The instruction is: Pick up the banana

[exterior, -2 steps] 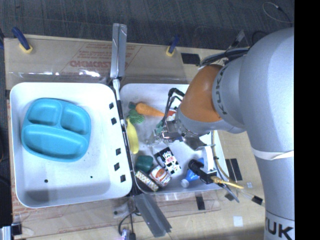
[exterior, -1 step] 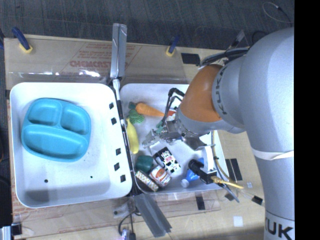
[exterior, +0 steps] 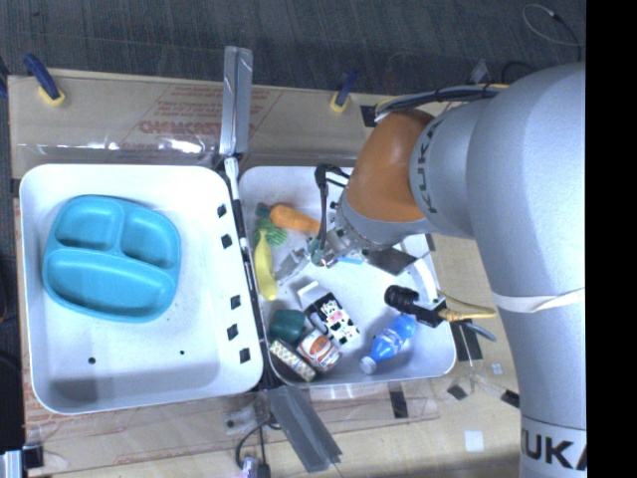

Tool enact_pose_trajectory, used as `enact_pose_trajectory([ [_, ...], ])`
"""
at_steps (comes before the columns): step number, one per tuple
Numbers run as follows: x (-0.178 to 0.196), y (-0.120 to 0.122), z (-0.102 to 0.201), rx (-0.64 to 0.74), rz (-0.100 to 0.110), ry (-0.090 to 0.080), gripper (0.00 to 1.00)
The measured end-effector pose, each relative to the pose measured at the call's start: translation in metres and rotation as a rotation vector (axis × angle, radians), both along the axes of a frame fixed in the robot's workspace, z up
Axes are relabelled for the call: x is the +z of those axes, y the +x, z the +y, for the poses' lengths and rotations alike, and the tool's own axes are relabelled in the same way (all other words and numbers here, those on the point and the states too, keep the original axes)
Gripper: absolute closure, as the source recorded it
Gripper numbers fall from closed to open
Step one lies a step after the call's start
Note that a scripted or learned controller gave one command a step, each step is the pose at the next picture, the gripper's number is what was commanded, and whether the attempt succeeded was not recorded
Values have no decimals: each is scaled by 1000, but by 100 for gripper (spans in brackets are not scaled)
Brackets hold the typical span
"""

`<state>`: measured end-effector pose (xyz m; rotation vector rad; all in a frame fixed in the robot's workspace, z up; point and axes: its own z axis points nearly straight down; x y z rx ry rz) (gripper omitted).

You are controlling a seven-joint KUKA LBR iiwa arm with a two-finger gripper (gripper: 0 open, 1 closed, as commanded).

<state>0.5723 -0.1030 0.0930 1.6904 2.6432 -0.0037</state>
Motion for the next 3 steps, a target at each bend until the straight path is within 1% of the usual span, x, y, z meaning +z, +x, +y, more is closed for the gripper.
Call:
enact_pose_trajectory([
  [1, 59, 8, 1, 8, 3, 4, 0],
  [2, 0, -16, -1, 194, 0, -2, 0],
  [3, 1, 63, 1, 178, 5, -1, 0],
])
